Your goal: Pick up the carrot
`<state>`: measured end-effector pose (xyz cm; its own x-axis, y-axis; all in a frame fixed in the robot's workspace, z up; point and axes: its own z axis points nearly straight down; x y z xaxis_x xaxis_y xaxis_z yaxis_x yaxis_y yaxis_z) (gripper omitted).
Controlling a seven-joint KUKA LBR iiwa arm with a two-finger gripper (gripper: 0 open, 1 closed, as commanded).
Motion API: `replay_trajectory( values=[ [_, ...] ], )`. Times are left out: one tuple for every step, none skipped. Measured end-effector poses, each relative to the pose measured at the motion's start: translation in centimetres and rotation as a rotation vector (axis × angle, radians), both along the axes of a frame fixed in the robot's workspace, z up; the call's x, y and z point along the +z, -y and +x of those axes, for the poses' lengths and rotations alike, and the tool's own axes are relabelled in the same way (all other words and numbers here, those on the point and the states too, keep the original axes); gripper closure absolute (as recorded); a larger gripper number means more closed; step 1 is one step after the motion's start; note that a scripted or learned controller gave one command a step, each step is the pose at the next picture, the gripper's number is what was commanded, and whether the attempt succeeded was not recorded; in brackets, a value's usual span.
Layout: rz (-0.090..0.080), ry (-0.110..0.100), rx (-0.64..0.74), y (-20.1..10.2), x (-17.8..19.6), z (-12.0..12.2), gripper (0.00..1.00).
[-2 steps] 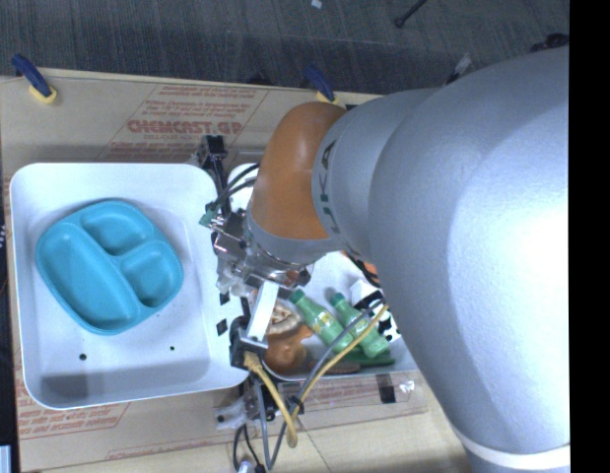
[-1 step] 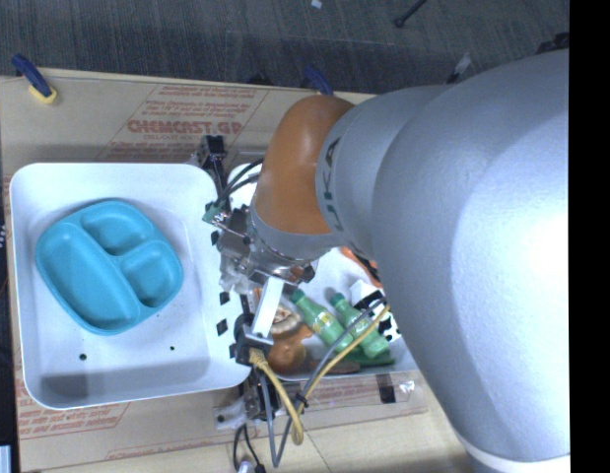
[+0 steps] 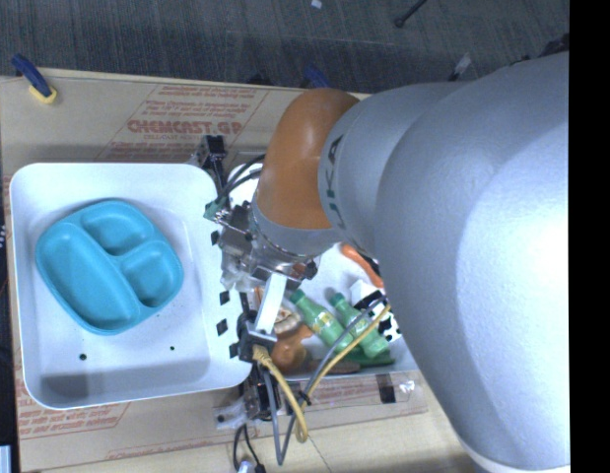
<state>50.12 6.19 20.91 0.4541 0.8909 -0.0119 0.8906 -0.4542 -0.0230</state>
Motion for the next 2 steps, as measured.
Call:
replay_trajectory(
  values=[
    [-0.002, 0.013, 0.029, 3.1, -1.4, -2.7, 1.00],
    [0.009, 0.012, 0.424, 7.4, -1.3, -2.1, 1.00]
  ],
)
